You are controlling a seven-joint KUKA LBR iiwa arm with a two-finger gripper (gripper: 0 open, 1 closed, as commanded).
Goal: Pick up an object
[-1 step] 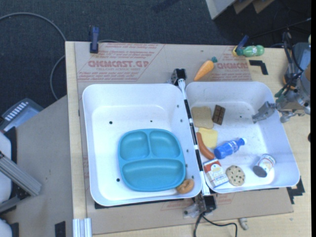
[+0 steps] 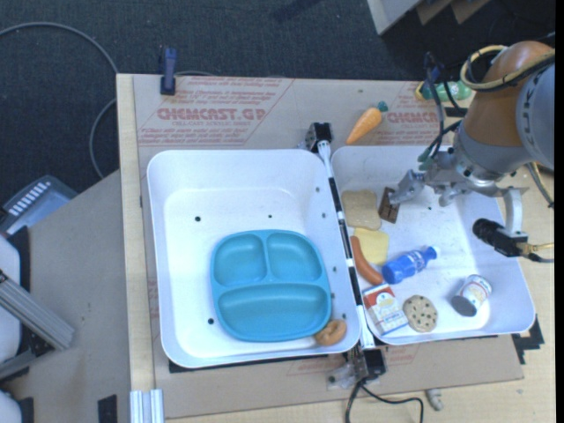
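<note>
1. The gripper [image 2: 394, 203] hangs low over the back left part of the right bin [image 2: 520, 311]. Whether it is open or closed cannot be told from this slanted view.
2. A small dark brown piece sits at the gripper's tip. It is not clear whether this is part of the gripper or a separate thing.
3. Just left of that tip lies a tan slice of bread [image 2: 359, 206], flat on the bin floor near the wall shared with the left bin [image 2: 163, 236].
4. In front of the bread lies a yellow cheese slice [image 2: 377, 245]. A reddish sausage [image 2: 364, 263] lies along its left edge, touching it.
5. A blue bottle [image 2: 409, 264] lies on its side just right of the sausage, cap end towards the right.
6. Along the front of the right bin lie a red and white carton [image 2: 384, 310], a cookie [image 2: 421, 313] just beside it, and a small can [image 2: 471, 295] further right, apart from both.
7. None of these things is seen held; all rest on the bin floor.
8. The arm [image 2: 493, 122] reaches in from the right, its orange band above the grey wrist.
9. The left bin holds a blue divided plate [image 2: 269, 285], with a brown pastry [image 2: 332, 331] at its front right corner.
10. On the bench [image 2: 229, 104] behind the right bin lies a carrot [image 2: 364, 123].
</note>
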